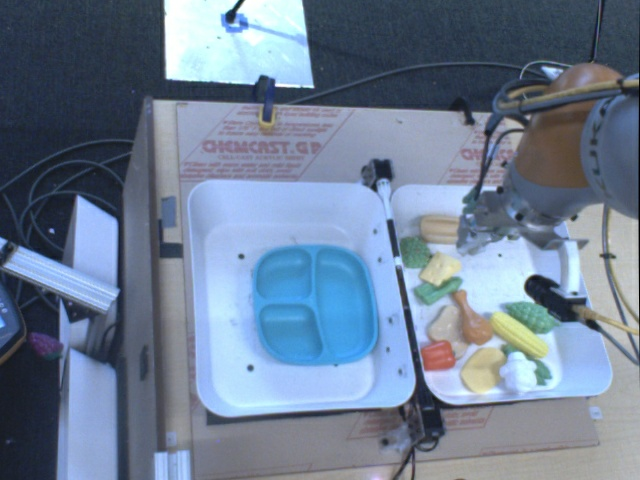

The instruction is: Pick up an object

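You have two bins: the left bin (220, 268) holds one blue divided plate (315, 303); the right bin (590, 363) holds about ten toy foods (470, 320), all left of centre. The gripper (478, 230) sits beside the bread roll (438, 228); you cannot tell its state.

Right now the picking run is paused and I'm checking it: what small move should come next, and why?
Probably lower the claw a little onto the bun: it hovers at the bun's right end, at the right bin's far side.
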